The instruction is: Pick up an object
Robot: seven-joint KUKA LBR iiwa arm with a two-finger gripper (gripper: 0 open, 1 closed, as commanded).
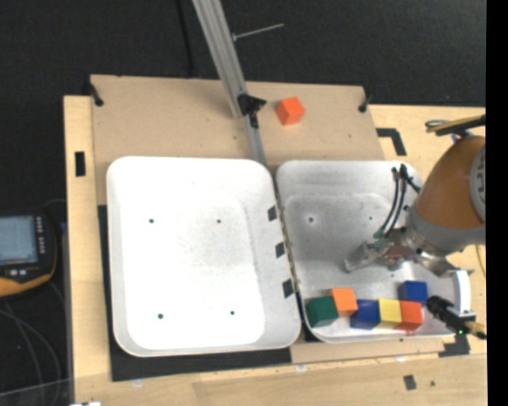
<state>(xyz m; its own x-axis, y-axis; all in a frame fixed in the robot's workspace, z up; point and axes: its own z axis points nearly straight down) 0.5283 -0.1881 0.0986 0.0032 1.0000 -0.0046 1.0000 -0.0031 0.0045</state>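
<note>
One arm: a grey KUKA iiwa arm [457, 197] with an orange band enters from the right and reaches over the right bin.
Gripper: the two-finger gripper [364, 260] sits low over the middle of the right bin [322, 189], pointing left.
Gripper state: cannot be determined; the tip is too small and blurred to read.
Gripper contents: no object is visible at the tip.
Cables: dark cables [396, 197] run along the wrist, above the gripper.
Nearest objects: a row of blocks lies along the near wall of the right bin, below the gripper and apart from it.
Row, left to right: green block [321, 310], orange block [345, 299], blue block [365, 313], yellow block [390, 311], red-orange block [411, 314].
Second blue block: a blue cube [413, 291] sits just behind the red-orange block, touching it or nearly so.
Row spacing: neighbouring blocks touch or stand just beside one another.
Left bin: the left bin [195, 252] is a shallow white tray beside the right bin, their inner edges close together.
Stray block: an orange cube [290, 111] rests on the brown board [169, 117] behind the bins, well apart from both.
Post: a slanted metal rail [224, 53] rises from the board just left of the orange cube.
Bench: the wooden bench [80, 227] carries the board and both bins.
Side device: a handheld unit with a screen [15, 245] lies left of the bench.
</note>
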